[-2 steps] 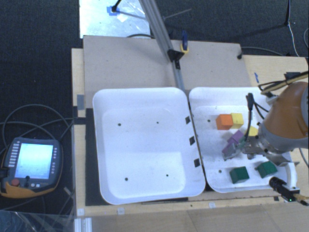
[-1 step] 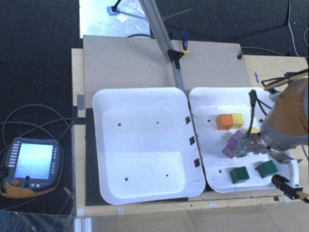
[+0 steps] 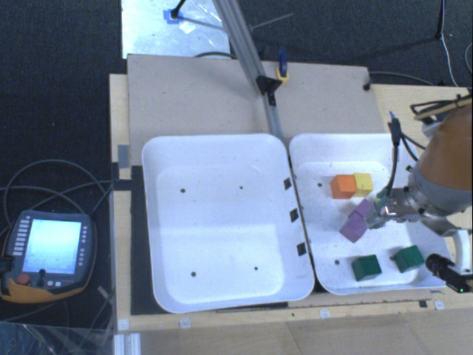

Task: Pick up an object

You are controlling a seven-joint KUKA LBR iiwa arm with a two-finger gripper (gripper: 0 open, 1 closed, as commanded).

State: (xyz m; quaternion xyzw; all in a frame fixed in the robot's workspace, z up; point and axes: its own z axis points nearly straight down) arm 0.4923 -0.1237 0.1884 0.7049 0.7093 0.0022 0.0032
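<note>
The floor is dark carpet. A tan wooden bench stands on it. A shiny light patch lies on the floor behind.

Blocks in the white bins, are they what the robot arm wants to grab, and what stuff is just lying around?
For the job:
- purple blocks, right by the gripper
- orange block
- yellow block
- two green blocks and
- right bin that holds them all

Just lying about:
- left bin
- handheld control pad and its cables
- clamp on the board
</note>
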